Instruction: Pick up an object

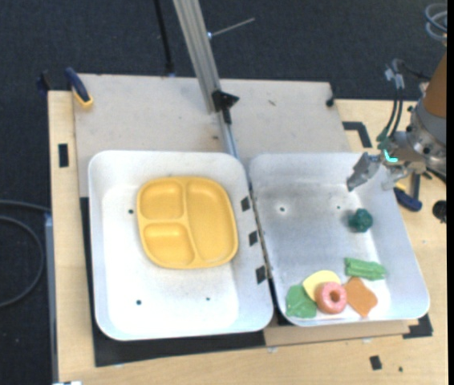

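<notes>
The claw hangs over the right bin near its far right corner, carrying nothing; whether it is released or clenched I cannot tell. The dark green ball below may roll away. Other toys crowd the near right corner. The tabletop is tan.

Left bin matt white plastic, smooth; right bin scuffed, greyish, worn finish. Yellow tray smooth plastic, slight sheen. Bench top matt pale board, wood-like. Slanted pole brushed metal. Toy pieces look matt plastic or rubber.
</notes>
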`<state>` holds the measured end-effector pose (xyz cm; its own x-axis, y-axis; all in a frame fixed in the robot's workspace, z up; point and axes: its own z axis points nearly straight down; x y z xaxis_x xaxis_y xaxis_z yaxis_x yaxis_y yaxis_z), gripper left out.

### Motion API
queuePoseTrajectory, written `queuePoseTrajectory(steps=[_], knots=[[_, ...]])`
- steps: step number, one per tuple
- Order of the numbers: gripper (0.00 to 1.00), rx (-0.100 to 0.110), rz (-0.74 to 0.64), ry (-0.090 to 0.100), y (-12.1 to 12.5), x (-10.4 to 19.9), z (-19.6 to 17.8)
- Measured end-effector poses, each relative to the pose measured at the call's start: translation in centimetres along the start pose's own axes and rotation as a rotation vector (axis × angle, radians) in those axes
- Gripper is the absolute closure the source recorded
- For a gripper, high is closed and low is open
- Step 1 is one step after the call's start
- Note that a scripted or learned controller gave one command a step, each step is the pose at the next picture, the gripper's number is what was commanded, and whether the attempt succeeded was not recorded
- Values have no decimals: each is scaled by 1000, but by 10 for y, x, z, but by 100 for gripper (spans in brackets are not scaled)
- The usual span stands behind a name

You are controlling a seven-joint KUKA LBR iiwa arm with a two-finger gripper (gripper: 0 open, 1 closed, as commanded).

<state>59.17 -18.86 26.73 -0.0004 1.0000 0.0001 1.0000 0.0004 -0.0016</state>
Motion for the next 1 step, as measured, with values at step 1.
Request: queuePoseTrajectory(steps=[1], knots=[[0, -4, -1, -1, 1, 0, -2]])
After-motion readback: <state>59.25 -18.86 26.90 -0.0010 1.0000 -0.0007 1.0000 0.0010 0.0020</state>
